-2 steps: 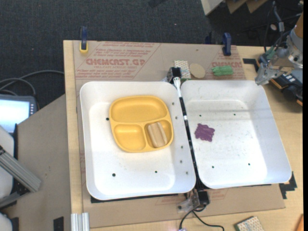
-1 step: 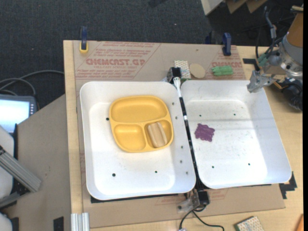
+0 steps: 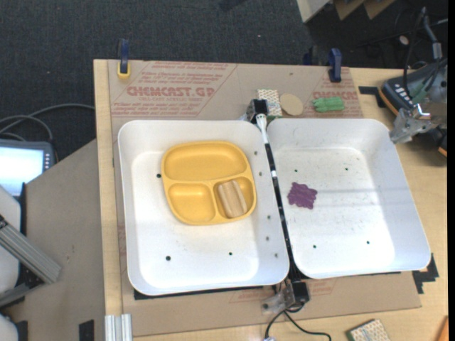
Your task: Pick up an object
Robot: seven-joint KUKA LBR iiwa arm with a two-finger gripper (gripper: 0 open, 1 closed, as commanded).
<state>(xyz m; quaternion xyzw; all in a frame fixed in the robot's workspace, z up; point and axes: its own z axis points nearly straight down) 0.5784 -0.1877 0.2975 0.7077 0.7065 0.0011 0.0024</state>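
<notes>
Bench (image 3: 71,190) under you, pale wood, with a brown printed board (image 3: 185,87) laid over it and held at the far edge by two blue clamps (image 3: 124,57). On the board you have the two white bins side by side, rims touching down the middle: left bin (image 3: 142,261), right bin (image 3: 384,233). In the left bin, a yellow divided plate (image 3: 202,163) sits flat, toward the far half of the floor. In its near-right compartment lies a tan block (image 3: 230,197), long axis running near to far. In the right bin, a small purple object (image 3: 302,195) lies flat on the floor, on the left side, near the shared rim and well apart from the plate. Beyond the bins, on the board, you see a green object (image 3: 329,104), and just left of it a round tan disc (image 3: 291,104). At the far-right corner of the right bin, grey hardware reaches in from the right: the gripper (image 3: 409,123), by the look of it, at the bin's rim and well clear of both pickable objects. You cannot tell how far it is open; nothing is seen in its grasp.
</notes>
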